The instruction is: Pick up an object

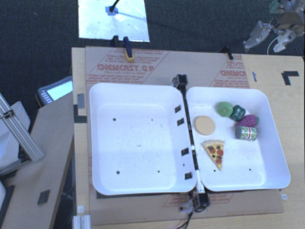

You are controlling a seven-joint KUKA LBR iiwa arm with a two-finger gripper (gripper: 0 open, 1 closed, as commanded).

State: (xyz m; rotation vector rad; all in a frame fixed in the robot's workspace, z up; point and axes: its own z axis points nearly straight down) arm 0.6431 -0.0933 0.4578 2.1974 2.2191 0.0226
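Toys sit clustered in right bin [274, 128]: pizza slice [214, 152], cookie [205, 125], can [246, 133]. Claw [271, 35] parked high off table, top right, fingers spread, nothing held. You get unobstructed access; cookie stands apart.

metal plate [113, 13], 2 white bins [138, 142], bench [200, 63]
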